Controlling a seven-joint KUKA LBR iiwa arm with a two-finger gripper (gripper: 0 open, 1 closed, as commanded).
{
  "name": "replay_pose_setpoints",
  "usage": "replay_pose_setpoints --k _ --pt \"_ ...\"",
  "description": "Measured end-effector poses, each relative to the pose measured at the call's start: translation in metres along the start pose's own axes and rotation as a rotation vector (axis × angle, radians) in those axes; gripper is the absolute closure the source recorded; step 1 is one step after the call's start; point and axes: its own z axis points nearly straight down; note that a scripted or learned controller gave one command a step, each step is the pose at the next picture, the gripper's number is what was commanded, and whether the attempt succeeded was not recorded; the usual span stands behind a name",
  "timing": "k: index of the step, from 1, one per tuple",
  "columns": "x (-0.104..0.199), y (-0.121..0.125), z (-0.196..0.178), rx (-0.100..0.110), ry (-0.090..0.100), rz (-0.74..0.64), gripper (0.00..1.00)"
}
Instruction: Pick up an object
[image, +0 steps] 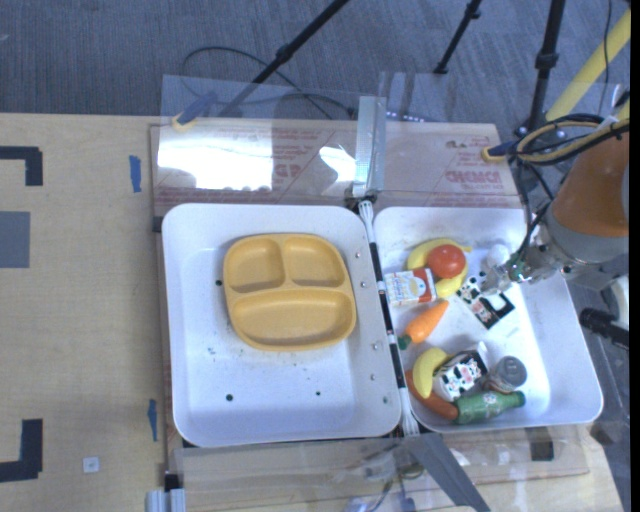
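Currently: end effector (492, 283) low in right bin (570, 345), grip state indiscernible; nearest item, tomato (447, 260). Descend squarely, avoiding clutter.

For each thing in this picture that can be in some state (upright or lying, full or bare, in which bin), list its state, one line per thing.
Yellow tray: lying flat in the left bin, compartments bare.
Green bottle: lying on its side, right bin.
Carrot: lying flat, right bin.
Tomato: resting against a banana, right bin.
Small can: right bin, top facing the camera.
Gripper: low over the right bin, near a small black-and-white item.
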Motion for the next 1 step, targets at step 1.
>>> replay_pose_setpoints --k 1 --pt "0.0607 0.0246 -0.101 0.033 0.018 0.018 1.0"
